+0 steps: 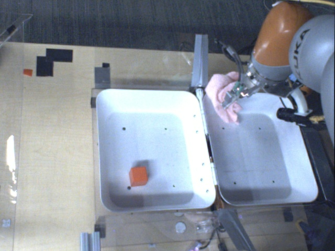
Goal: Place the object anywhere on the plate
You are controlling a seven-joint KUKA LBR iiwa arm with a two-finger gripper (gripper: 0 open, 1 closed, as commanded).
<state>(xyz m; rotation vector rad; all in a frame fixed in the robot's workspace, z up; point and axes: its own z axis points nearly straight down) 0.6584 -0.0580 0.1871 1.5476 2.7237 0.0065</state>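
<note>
Light: bright, even, from overhead.
Shadows: soft, along bin walls.
Glare: white streak on bench left.
Focus: slightly soft.

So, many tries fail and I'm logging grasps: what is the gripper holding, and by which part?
A pink cloth, pinched near its upper right side by the gripper, over the right bin's far left corner.

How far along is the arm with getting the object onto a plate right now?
Nothing looks placed yet. In hand: the pincer sits at the pink cloth, bunched in the right bin's far left corner; an actual grip cannot be confirmed. The orange block lies untouched in the left bin. Left: a lift, carry and set-down. I cannot make out a plate.
</note>
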